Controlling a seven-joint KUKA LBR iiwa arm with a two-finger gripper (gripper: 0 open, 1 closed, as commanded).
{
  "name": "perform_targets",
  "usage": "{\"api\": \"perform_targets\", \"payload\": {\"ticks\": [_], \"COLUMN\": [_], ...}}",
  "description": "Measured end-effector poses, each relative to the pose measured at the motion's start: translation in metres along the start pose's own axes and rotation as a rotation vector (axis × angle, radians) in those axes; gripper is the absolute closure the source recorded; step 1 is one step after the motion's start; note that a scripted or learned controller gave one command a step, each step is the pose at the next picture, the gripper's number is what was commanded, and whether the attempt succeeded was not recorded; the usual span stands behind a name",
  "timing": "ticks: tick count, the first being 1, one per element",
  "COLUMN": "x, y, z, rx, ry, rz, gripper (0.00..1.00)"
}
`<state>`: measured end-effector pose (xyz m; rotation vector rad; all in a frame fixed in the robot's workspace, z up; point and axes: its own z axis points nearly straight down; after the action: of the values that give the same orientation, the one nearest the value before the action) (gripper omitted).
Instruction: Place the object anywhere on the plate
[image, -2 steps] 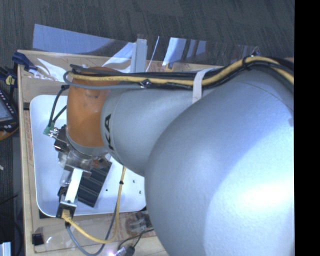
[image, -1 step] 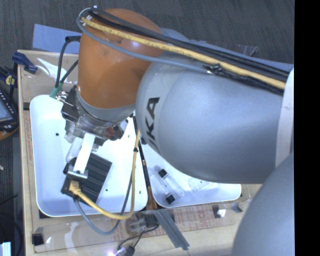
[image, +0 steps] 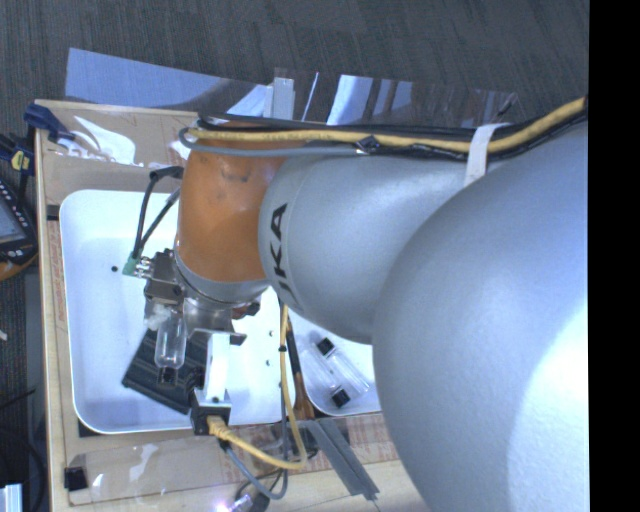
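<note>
Hanging low over the left bin, close to its front edge, with the gripper directly above a dark flat slab lying at a slant on the white floor. Cannot tell whether open, closed or clamped on anything; too crowded by the wrist to judge. Probably the object to be moved, that slab, though possibly the thing meant to receive it; hard to say from this angle.

To do this step well: settle first whether anything is truly gripped, lifting only a little and watching for a gap under the slab. Keep the approach vertical and centred, away from the slab's corners, with little to pinch on a piece lying flush. Go slowly near the front wall of the bin.

Also around: a small clear piece with black ends in the right bin, near its left wall and well apart from the slab. Most of that bin hidden beneath the arm, so any carry across should be judged with care, minding the two rims between.
</note>
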<state>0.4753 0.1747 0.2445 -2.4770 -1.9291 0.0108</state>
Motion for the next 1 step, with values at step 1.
{"api": "perform_targets", "payload": {"ticks": [1], "x": [-0.0818], "y": [0.0213], "z": [-0.1226], "rx": [-0.006], "ry": [0.004], "rz": [-0.122], "gripper": [1.00]}}
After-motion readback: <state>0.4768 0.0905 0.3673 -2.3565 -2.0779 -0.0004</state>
